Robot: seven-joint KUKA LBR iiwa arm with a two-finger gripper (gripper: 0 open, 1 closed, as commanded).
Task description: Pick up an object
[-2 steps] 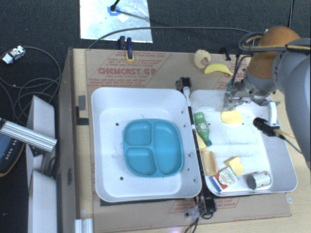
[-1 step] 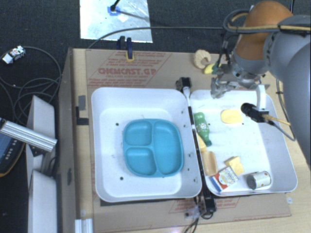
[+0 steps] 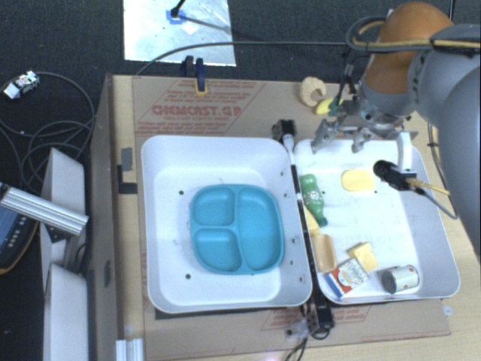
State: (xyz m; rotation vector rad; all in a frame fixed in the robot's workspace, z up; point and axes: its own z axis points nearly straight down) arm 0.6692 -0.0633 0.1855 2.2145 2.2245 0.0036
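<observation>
The right bin holds several small things. A green bottle lies along its left wall, and a yellow oval piece rests near the far middle. Toward the front sit a tan block, a yellow wedge, a red, white and blue carton and a silver can. My gripper hangs over the far edge of this bin, just beyond the yellow oval piece. Its fingers are spread open and there is nothing between them.
In the left bin lies a blue divided plate. A beige round thing sits on the bench beyond the right bin. A blue and yellow clamp stands at the bench's far edge.
</observation>
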